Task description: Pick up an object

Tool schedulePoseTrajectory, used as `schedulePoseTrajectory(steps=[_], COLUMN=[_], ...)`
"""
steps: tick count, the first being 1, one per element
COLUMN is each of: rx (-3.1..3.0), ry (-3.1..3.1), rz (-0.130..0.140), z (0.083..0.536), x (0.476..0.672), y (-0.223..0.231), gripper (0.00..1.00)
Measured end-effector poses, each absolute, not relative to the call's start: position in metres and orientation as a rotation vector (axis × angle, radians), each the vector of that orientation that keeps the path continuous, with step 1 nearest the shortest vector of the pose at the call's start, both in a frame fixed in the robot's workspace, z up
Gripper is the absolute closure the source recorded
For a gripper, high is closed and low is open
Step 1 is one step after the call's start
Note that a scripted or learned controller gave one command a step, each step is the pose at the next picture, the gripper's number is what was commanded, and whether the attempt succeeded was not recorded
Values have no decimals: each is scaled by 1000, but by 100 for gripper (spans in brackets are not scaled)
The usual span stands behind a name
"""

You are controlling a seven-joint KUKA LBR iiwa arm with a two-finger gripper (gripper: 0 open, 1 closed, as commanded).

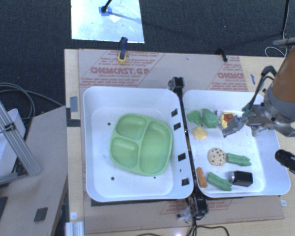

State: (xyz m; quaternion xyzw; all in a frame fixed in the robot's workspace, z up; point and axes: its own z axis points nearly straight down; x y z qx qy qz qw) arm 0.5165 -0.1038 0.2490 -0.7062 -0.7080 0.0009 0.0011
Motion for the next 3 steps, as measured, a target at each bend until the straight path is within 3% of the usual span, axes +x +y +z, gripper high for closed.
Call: schedulePoseTrajectory(steps=[1,2,3], rx=[-2208,-2220,-2204], ry=[-2225,-2236,-2222], rz=[5,-13,15], z=[214,355,235], x=[486,490,485], y=[-53,-32,22], gripper=[0,0,0])
